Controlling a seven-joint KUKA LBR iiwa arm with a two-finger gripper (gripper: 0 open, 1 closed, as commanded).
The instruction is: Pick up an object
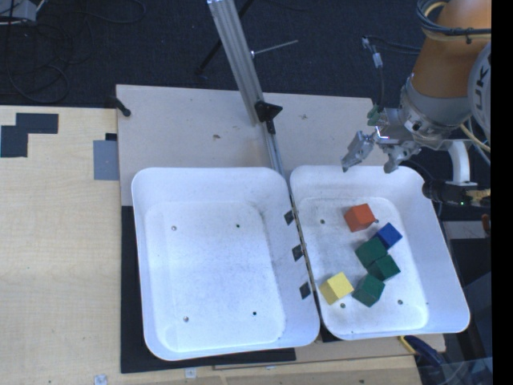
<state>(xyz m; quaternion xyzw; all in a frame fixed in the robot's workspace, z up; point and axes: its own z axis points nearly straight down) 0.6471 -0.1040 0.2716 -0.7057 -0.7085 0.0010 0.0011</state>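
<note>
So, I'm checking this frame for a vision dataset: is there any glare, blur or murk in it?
Camera view: the blocks, such as the orange block, read sharp; the white bins look bright but keep their speckle; the gripper is slightly soft; the floor beyond the bench is dark.

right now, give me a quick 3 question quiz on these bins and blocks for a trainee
1. True or false: the gripper is holding the orange block.
2. Which bin holds all the blocks? A) the left bin B) the right bin C) both
3. Fill in: the block nearest the divider between the bins is the ____ block.

Key
1. False: the gripper hangs open above the right bin's far edge, nothing between its fingers.
2. B.
3. Yellow: the yellow block lies closest to the divider, beside a green block.
</note>
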